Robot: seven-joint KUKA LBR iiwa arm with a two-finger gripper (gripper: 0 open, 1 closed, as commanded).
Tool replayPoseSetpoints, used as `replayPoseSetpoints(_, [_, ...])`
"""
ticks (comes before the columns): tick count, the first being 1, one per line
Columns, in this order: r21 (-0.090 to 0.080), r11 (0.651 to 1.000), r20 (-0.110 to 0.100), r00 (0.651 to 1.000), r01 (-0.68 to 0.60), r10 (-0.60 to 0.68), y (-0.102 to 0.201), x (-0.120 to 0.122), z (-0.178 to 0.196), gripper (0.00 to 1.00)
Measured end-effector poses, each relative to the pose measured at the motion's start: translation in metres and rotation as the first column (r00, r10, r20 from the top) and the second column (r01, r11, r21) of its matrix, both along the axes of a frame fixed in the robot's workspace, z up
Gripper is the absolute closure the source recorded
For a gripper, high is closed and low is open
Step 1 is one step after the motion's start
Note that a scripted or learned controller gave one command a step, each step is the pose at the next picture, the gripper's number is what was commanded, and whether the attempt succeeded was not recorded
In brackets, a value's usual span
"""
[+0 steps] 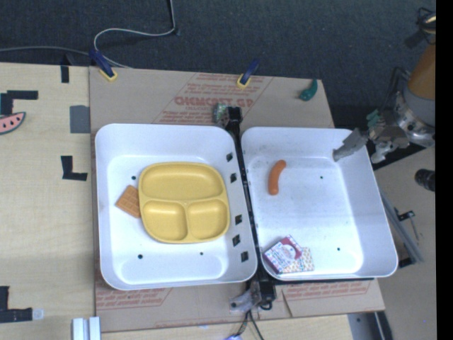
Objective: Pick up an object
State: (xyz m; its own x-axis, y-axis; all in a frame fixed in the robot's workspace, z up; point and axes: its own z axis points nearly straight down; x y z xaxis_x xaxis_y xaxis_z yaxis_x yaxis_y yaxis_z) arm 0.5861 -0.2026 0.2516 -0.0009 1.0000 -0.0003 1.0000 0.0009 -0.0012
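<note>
An orange sausage [277, 177] lies in the right bin [354, 190], toward its upper left. A small red and white packet [288, 256] rests near that bin's front left corner. The left bin [113, 190] holds a yellow divided plate [185, 200] with a tan cracker [129, 202] tucked against its left side. My gripper [352, 146] hovers over the right bin's upper right corner, reaching in from the right, far from the sausage. Nothing is seen between its fingers.
The bins sit on a cardboard sheet [205, 98] held by blue and yellow clamps [248, 73]. A teal object [308, 90] lies at the cardboard's far right corner. A black cable [134, 30] runs across the dark floor behind.
</note>
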Motion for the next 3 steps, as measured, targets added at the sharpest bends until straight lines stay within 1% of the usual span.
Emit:
replayPoseSetpoints(1, [0.001, 1.000, -0.002, 1.000, -0.001, 0.001, 0.055, 0.000, -0.118, 0.00])
replayPoseSetpoints(2, [0.000, 1.000, 0.002, 1.000, -0.001, 0.001, 0.106, -0.004, -0.166, 0.00])
replayPoseSetpoints(3, [-0.001, 1.000, 0.003, 1.000, -0.001, 0.001, 0.109, 0.077, -0.167, 0.00])
